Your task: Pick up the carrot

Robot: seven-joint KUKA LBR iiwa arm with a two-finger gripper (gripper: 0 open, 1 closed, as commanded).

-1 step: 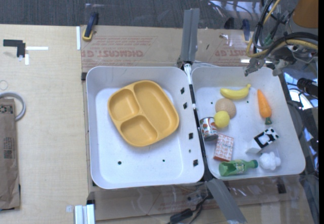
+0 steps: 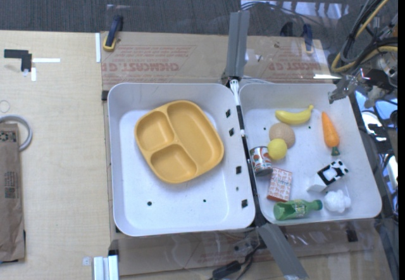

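Near the right white bin's (image 2: 370,174) far right wall, we see the small orange tapered carrot (image 2: 330,130) lying loose beside a yellow banana (image 2: 294,115), unobstructed from above. Whether our fingers are released, we cannot tell.

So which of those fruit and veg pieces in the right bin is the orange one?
The carrot, lying near the bin's right wall with its green end toward the camera. The banana and lemon beside it are yellow.
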